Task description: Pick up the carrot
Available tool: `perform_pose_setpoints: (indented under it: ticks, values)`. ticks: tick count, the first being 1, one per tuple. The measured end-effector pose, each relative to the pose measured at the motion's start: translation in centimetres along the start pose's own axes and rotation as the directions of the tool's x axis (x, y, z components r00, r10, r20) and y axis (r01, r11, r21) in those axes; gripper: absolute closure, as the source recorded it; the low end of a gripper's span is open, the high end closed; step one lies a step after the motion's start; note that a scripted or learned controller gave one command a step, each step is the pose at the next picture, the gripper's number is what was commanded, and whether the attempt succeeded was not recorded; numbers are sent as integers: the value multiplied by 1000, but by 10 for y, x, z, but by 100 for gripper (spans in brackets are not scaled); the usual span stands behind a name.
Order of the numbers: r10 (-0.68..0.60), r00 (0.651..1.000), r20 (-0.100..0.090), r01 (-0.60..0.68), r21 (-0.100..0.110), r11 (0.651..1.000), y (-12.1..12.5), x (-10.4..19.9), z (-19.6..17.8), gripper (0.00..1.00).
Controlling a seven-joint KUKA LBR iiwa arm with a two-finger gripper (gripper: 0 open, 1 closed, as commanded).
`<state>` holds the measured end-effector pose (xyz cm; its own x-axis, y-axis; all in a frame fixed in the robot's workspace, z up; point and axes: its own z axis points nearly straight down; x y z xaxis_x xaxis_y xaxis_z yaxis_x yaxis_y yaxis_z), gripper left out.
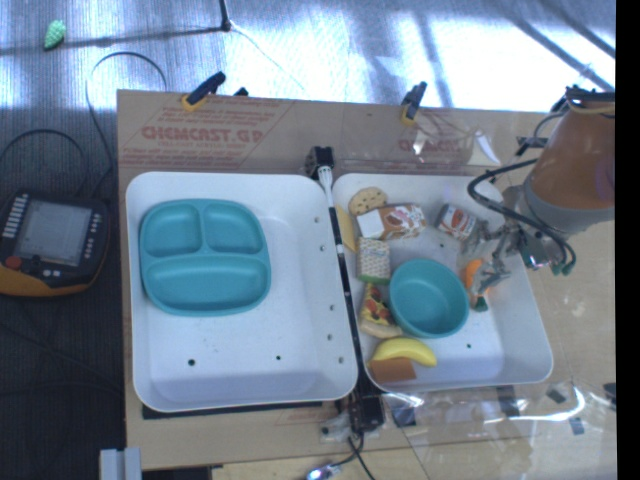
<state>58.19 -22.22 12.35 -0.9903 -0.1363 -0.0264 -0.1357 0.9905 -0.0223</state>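
Carrot (473, 268): small orange piece, lodged in the right bin (520, 353) near its right wall, just beside the teal bowl (429, 297) on the bowl's right. The long axis appears to run roughly up and down the view, slightly slanted; which end is the tip cannot be told, since the piece is small and partly crowded by the gripper.

Gripper (487, 280): brought down over the carrot from the right, evidently so that the piece falls within its reach. How far it is parted cannot be told, nor whether anything is gripped.

Right bin, other contents: a banana (404, 350) at the near edge, a cookie (367, 199) and a packaged snack (404, 220) at the far side, all loosely scattered around the bowl.

Left bin (180, 368): a teal divided plate (205, 256) is laid flat, well apart from the carrot.
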Motion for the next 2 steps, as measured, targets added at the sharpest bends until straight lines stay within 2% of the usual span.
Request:
perform_pose_setpoints:
  ticks: [1,2]
  values:
    - [1,1000,4,-1,5,1000,-1,-2,-11,100]
    - [2,1000,-12,-3,-16,1000,42,-51,3,100]
